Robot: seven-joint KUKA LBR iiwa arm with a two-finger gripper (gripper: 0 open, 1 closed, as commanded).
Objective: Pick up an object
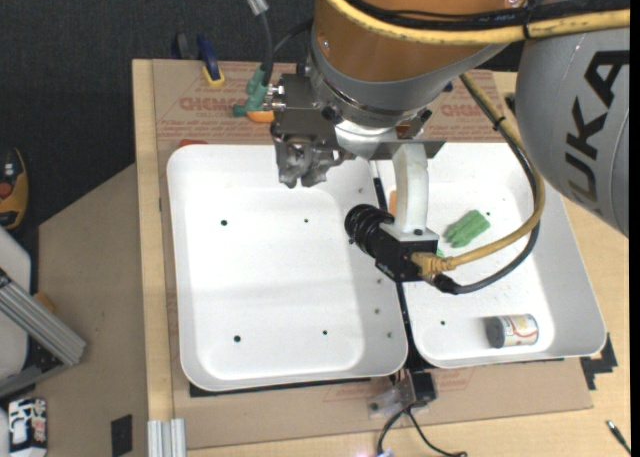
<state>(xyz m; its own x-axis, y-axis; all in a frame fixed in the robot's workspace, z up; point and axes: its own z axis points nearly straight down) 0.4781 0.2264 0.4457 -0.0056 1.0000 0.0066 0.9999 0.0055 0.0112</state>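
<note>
While the gripper [300, 167] hangs low over the left bin [260, 345], at about 1 o'clock on that bin's floor and close to its far wall, we cannot tell whether it is spread or pressed together. From this angle it reads as one dark metal lump. Straight up at 12 o'clock from it sits the wrist, then the arm [430, 15], whose orange band takes up the top middle of the view. The grey link runs off at 3 o'clock.

The left bin floor around the gripper is white with a few small dark dots.

We see the candidate objects in the right bin [560, 275], well apart from the gripper. A green block [466, 228] lies at roughly 4 o'clock from the gripper, tilted, at about 10 o'clock from the right bin's centre. A small can [512, 330] lies on its side between 4 and 5 o'clock from the gripper. It is farther out than the block, at 6 o'clock in the right bin, just beside the near wall. Block and can are apart, not touching. An orange sliver [392, 201] shows near the wall between the bins, at 3 to 4 o'clock from the gripper. It is mostly hidden, and we cannot tell what it is.

Both bins rest side by side on a brown board [190, 105] with red print. A blue-and-yellow clamp [209, 60] sits on the board's far edge, at 11 o'clock from the gripper.
</note>
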